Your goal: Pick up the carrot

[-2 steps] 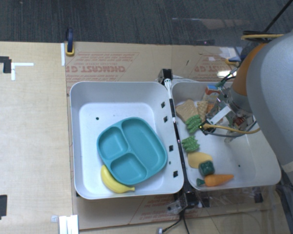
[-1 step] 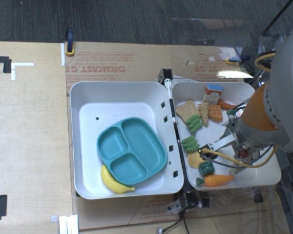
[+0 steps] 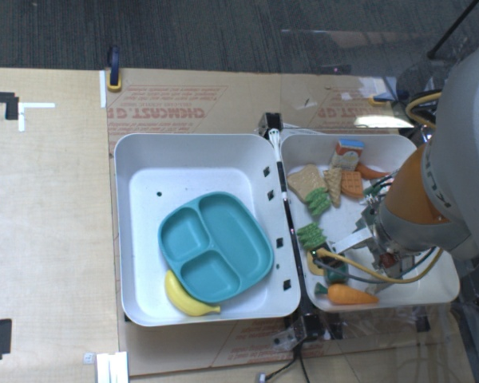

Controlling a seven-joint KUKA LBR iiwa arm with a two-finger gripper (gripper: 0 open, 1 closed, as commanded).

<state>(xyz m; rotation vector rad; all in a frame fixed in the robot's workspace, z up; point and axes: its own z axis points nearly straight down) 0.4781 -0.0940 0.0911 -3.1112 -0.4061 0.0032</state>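
The carrot (image 3: 353, 295) is orange with a green stub at its left end. It lies flat along the near wall of the right bin (image 3: 443, 287). My gripper (image 3: 381, 254) hangs low over that bin, under the orange wrist band (image 3: 411, 194). It sits just above and to the right of the carrot, with a small gap between them. Cables and the wrist body cover the gripper's tip.
The left bin (image 3: 132, 214) holds a teal divided plate (image 3: 215, 246) and a banana (image 3: 185, 298). Toy foods crowd the far part of the right bin: a bread slice (image 3: 305, 180), green vegetables (image 3: 310, 235), an orange cracker (image 3: 351, 184) and a small box (image 3: 350, 146).
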